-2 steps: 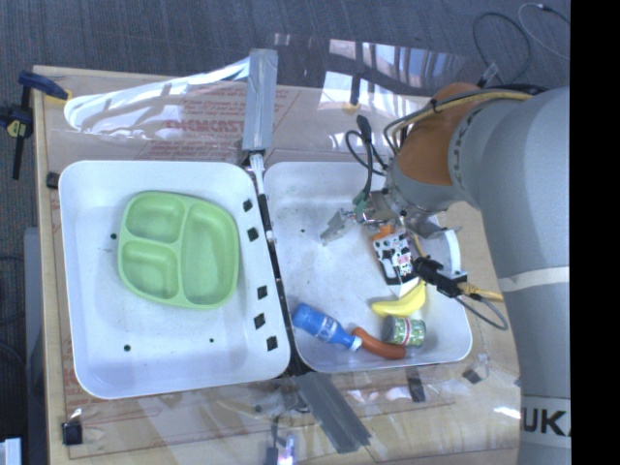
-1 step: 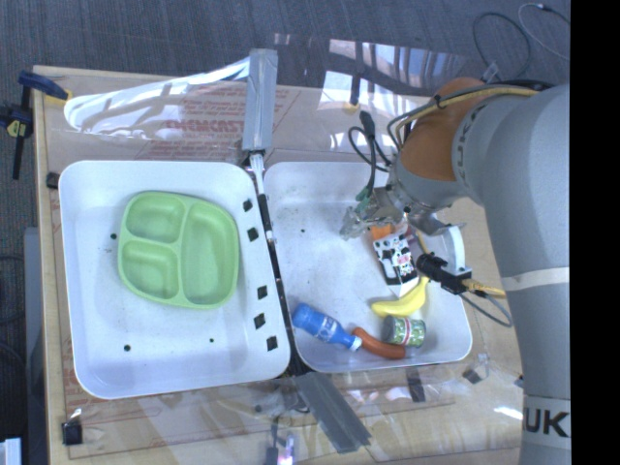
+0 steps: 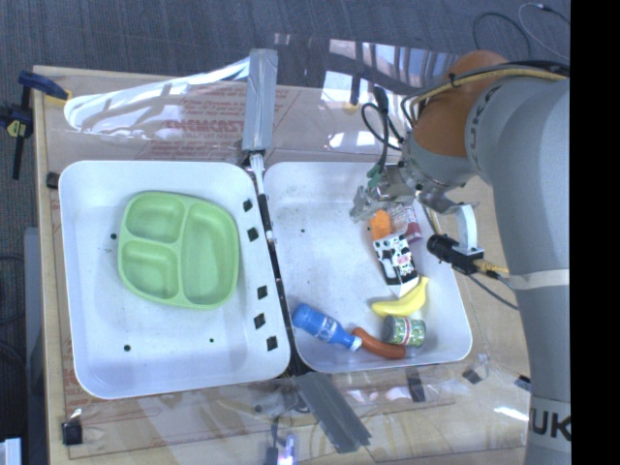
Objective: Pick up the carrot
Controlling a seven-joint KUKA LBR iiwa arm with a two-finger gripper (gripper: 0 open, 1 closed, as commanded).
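Observation:
The carrot appears as a short orange piece in the right bin, near its far right side. It lies against the top end of a black-and-white patterned item. My gripper hangs directly over the carrot's upper end, touching it or nearly so. The grey arm and its orange band reach in from the upper right. The gripper's own body hides where it meets the carrot.
In the right bin's front right corner lie a yellow banana, a green can, a red-orange elongated item and a blue bottle. The left bin holds a green divided plate. A black cable runs beside the wrist.

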